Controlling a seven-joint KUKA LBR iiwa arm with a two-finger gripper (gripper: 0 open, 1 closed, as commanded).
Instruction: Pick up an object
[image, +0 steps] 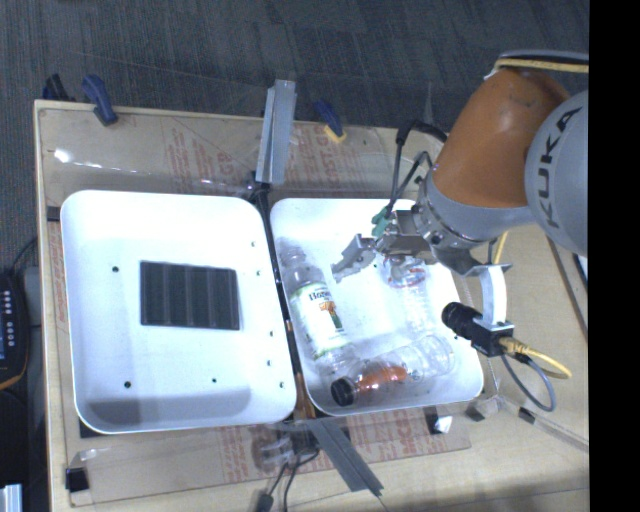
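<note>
Gripper (385, 250), jaw state cannot be told, above right bin (300, 220); risk: clear bottles (318, 315) lie crowded, smooth and round, likely to slip or roll aside

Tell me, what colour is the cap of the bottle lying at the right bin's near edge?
Black: the cap shows dark in the camera view.

Single fixed camera, high above bench (120, 450), looking down at a slant, mid distance. Both white bins (160, 390) fully framed; arm (500, 140) enters right of them.
</note>
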